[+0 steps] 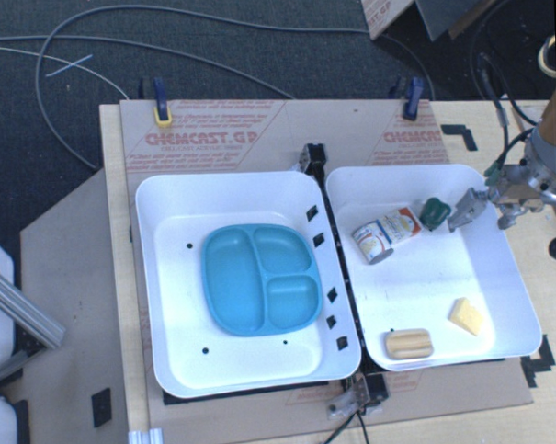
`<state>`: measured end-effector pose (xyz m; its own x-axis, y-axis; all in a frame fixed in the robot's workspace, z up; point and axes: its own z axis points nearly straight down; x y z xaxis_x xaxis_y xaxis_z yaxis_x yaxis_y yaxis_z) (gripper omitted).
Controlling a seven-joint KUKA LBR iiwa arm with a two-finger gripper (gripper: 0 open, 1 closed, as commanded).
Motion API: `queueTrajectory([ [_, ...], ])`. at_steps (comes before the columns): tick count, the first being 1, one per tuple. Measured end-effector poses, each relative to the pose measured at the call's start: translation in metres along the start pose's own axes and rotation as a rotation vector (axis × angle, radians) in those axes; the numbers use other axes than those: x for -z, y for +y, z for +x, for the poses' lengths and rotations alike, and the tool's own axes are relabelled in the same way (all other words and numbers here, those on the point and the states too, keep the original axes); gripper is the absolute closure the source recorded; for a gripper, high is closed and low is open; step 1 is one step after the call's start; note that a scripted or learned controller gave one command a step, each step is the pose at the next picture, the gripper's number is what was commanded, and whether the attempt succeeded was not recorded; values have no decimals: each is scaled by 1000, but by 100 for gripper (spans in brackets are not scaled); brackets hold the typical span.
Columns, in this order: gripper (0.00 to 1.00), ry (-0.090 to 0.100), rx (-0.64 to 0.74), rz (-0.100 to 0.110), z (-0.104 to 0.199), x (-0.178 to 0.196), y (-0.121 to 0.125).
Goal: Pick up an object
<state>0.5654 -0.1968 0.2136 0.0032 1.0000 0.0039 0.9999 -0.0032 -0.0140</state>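
The right bin (pixel 501 271) holds a small white can with a red-and-white label (pixel 384 237), a dark green lump (pixel 434 213), a pale yellow wedge (pixel 466 316) and a tan loaf-shaped block (pixel 408 344). My gripper (pixel 487 217) hangs over the bin's upper right side, just right of the green lump. Its two grey fingers (pixel 463 214) are spread apart with nothing between them. A blue divided plate (pixel 262 280) lies in the left bin (pixel 160 268).
A black divider with clips (pixel 327 251) separates the two bins. Clamps (pixel 162 109) hold the cardboard sheet at the bench's far edge. Cables (pixel 503 105) trail near the arm at the top right.
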Motion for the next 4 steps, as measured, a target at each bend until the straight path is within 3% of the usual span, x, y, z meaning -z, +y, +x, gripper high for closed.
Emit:
queueTrajectory([
  [1,0,-3,4,-14,1,7,3],
  [2,0,-1,3,-7,2,-56,5],
  [4,0,-2,4,-10,-3,-130,6],
])
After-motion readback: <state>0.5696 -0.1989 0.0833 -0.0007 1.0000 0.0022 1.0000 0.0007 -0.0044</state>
